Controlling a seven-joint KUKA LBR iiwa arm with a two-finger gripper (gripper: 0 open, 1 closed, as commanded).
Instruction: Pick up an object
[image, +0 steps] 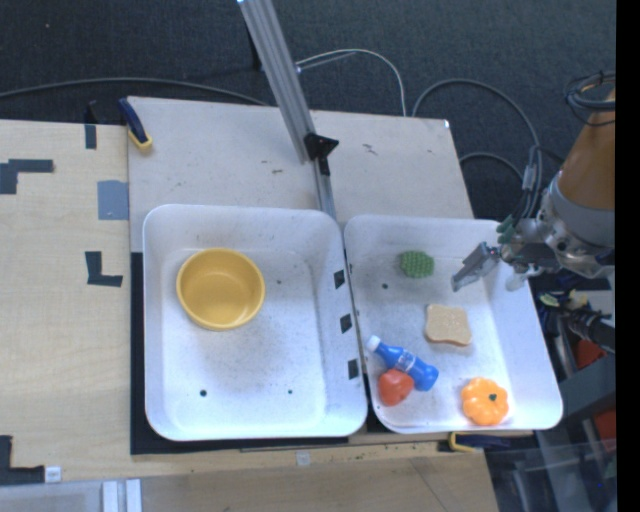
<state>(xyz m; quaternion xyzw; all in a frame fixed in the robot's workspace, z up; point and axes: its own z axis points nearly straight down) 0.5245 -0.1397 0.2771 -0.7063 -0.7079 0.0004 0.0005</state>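
1. A grey robot arm with an orange band (590, 160) reaches in from the right. Its claw (478, 268) hangs over the right edge of the right-hand shallow white bin (520, 330), above the bin floor and apart from every object. Whether the claw is open or closed cannot be made out, and nothing is seen in its grip.
2. The claw's position, near the rim and not over any one item, suggests it is on approach and has not yet committed to a target.
3. The right-hand bin holds the things that could be picked up. A small green bumpy ball (417, 264) lies nearest the claw, toward the far end. A tan slice of toy bread (447, 326) lies in the middle. A blue and white toy bottle (405, 361) touches a red rounded toy (395, 387) near the front left corner. A small orange toy pumpkin (485, 400) sits at the front right.
4. The left-hand shallow white bin (250, 390) holds a yellow plastic bowl (220, 288), upright, in its left half.
5. Both bins rest side by side, touching, on the pale bench (220, 150). A slanted grey metal pole (285, 75) rises behind them.
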